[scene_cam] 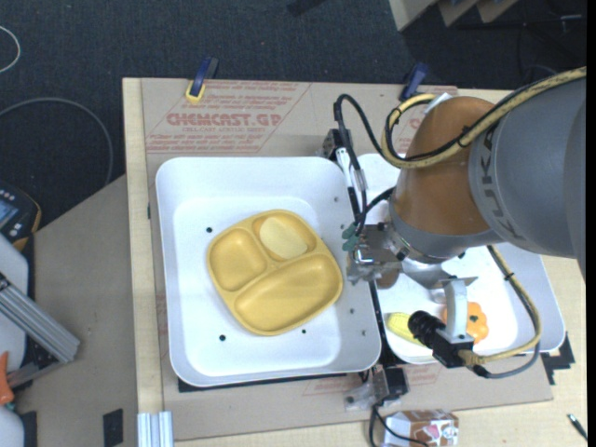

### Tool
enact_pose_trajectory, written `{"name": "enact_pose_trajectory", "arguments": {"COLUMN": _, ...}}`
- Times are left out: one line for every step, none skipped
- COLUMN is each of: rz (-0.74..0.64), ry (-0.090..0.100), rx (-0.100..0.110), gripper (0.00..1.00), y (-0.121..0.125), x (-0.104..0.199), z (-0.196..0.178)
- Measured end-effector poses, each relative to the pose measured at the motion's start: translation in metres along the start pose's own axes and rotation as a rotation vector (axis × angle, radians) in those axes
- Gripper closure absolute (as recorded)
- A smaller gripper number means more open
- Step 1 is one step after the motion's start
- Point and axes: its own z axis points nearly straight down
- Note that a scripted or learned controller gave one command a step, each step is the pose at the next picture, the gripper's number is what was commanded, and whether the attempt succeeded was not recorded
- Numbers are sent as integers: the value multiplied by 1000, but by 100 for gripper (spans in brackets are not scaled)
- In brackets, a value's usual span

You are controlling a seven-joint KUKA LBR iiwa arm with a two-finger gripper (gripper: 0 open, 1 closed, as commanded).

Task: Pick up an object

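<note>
Dark speckled carpet surrounds a tan board [233, 119] printed with red lettering, clamped at its far edge by 2 clips, 1 yellow [197, 87] and 1 blue [413, 82]. On the board sit 2 shallow white bins with smooth, glossy walls and rounded corners. Left bin [186, 277] holds a yellow plate [273, 271] near its centre: matte plastic, softly lobed in outline, moulded into 3 compartments, 2 small ones toward 12 o'clock and 1 long one toward 6 o'clock, all with rounded ridges between them. Small black dots mark the bin floor around it. Right bin [535, 268] is largely covered by the arm [503, 170], whose grey cylindrical link and smooth orange band reach in from 3 o'clock, with yellow and black cables looping over them. Gripper [365, 254] hangs at the divide between the bins, just at 3 o'clock of the plate's edge, a cluster of dull metal and dark parts; whether it is parted or clenched cannot be told, and nothing is seen in its grasp. In the right bin, at 6 o'clock of the wrist, lie a small yellow piece [400, 325] and an orange piece [475, 321], both rounded, partly masked by a black fitting and white bracket. At 9 o'clock off the board, a ribbed aluminium rail [37, 317] slants across.
</note>
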Motion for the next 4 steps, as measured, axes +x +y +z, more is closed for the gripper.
{"name": "enact_pose_trajectory", "arguments": {"rz": 3, "ry": 1, "rx": -11, "gripper": 100, "y": 3, "x": 19, "z": -132}}
{"name": "enact_pose_trajectory", "arguments": {"rz": 6, "ry": -3, "rx": 1, "gripper": 100, "y": 2, "x": 17, "z": -135}}
{"name": "enact_pose_trajectory", "arguments": {"rz": 5, "ry": -4, "rx": -1, "gripper": 100, "y": 2, "x": 18, "z": -145}}
{"name": "enact_pose_trajectory", "arguments": {"rz": 3, "ry": -4, "rx": -2, "gripper": 100, "y": 3, "x": 18, "z": -155}}
